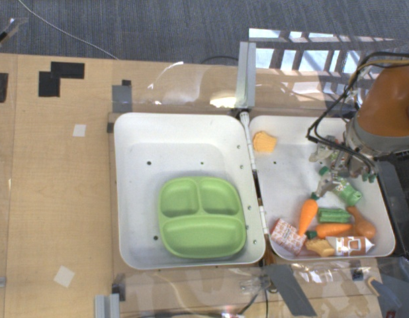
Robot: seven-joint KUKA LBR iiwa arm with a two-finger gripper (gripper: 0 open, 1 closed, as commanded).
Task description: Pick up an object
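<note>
A tan wooden bench [52,197] bears two white bins [135,144] [290,171] side by side.

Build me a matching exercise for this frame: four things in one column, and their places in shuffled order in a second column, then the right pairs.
Things
1. green divided plastic plate
2. pale orange round food piece
3. red and white patterned packet
4. two-finger gripper

Places
A. far left corner of the right bin
B. over the right bin, above the toy vegetables
C. near half of the left bin
D. near left corner of the right bin

Pairs: 1-C, 2-A, 3-D, 4-B
</note>
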